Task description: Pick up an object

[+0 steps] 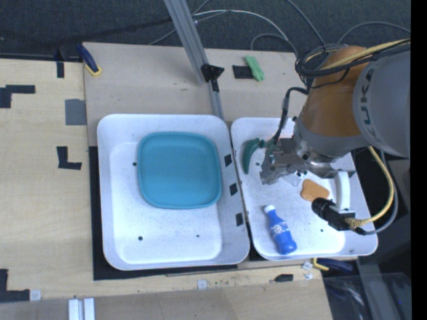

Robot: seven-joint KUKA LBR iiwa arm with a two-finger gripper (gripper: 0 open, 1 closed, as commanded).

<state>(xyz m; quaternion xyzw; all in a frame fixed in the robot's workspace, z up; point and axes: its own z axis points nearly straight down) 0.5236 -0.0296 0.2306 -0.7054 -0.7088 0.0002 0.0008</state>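
Note:
My gripper hangs low over the upper left part of the right bin, beneath the grey and orange wrist. Just left of it lies a dark green curved object, close to the bin's left wall. A blue bottle with a white cap rests near the bin's front, below the gripper. An orange-brown piece sits to the gripper's right, beside a white object partly hidden by the arm. Nothing visible sits between the fingers.
The left bin holds a teal square plate. A slanted metal pole rises behind the bins. A green clip and a blue-yellow clamp lie on the bench at the back. Cables trail on the right.

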